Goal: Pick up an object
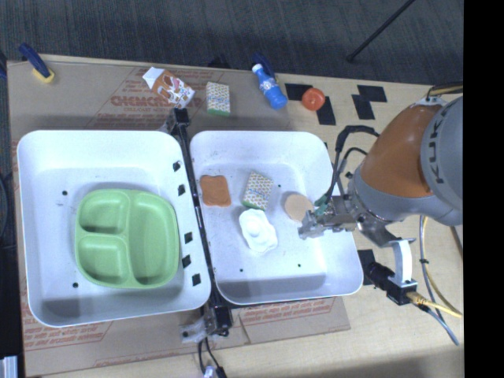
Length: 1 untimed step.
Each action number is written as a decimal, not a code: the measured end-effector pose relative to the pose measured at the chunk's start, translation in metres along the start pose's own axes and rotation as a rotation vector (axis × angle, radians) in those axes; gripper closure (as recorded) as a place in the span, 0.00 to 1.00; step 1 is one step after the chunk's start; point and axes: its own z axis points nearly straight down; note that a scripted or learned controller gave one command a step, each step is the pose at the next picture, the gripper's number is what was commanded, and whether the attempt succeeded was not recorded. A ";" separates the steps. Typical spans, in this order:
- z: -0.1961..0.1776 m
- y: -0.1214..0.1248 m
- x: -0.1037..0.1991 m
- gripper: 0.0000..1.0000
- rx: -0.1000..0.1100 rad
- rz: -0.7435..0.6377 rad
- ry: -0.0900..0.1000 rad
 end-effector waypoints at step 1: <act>-0.020 0.000 0.012 1.00 0.000 -0.003 0.001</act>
